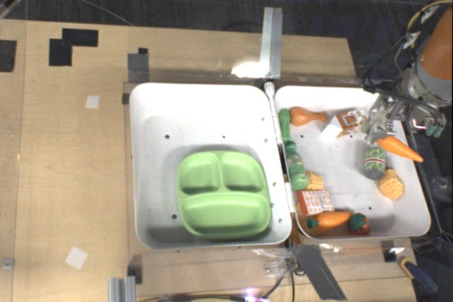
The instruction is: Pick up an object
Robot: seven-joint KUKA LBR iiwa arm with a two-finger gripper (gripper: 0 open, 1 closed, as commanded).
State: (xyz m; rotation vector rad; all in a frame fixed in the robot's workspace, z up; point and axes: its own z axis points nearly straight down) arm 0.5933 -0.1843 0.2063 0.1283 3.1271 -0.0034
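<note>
My gripper [381,128] hangs over the back right part of the right bin [423,223], with the grey arm and its orange band reaching in from the right edge. Its fingers look apart, with nothing between them. Just in front of it lies a green can [375,161], and an orange carrot [400,148] lies to the right. A brown and white packet [349,122] is just to the gripper's left. A yellow corn piece [391,186] lies nearer the front.
The right bin also holds a drumstick [307,116], a green cucumber [284,125], a green bottle [294,167], a red box [315,202] and a second carrot [331,220]. A green divided tray [223,193] lies in the left bin [152,117].
</note>
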